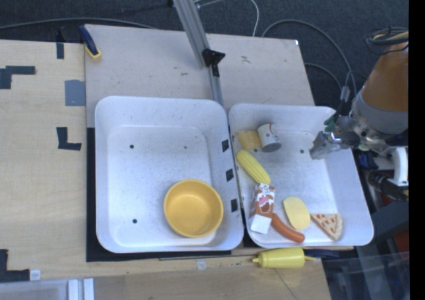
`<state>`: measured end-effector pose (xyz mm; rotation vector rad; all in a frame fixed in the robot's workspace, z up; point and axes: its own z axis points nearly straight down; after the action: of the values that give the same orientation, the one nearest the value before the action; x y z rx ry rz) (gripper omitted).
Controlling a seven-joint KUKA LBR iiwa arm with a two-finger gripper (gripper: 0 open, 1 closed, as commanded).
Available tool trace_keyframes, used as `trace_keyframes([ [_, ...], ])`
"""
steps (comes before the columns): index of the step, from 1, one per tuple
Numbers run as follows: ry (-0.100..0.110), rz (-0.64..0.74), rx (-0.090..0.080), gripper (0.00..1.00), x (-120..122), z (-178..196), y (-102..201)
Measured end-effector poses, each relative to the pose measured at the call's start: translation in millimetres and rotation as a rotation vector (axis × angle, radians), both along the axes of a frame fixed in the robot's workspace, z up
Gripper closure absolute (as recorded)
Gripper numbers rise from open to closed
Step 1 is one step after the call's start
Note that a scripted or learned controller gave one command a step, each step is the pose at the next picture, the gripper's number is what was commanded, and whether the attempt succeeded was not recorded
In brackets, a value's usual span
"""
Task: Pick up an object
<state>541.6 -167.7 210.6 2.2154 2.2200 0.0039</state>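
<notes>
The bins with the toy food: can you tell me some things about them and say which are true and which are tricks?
1. The yellow bowl sits in the left bin. True.
2. The corn cob lies in the left bin. False: it lies in the right bin.
3. The pizza slice is in the right bin's near right corner. True.
4. The tool holds the small can. False: the can lies apart from it, on the bin floor.
5. The mustard bottle lies inside a bin. False: it lies on the bench, outside the right bin.
</notes>
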Motion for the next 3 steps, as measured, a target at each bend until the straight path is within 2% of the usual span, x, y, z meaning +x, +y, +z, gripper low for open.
trace_keyframes([
  [1, 0.0, -0.001, -0.001, 1.0, -4.7, 57.9, -7.0],
  [2, 0.006, 0.004, 0.003, 1.0, 9.9, 59.4, 41.5],
  [3, 0.008, 0.004, 0.003, 1.0, 12.1, 46.8, 88.1],
])
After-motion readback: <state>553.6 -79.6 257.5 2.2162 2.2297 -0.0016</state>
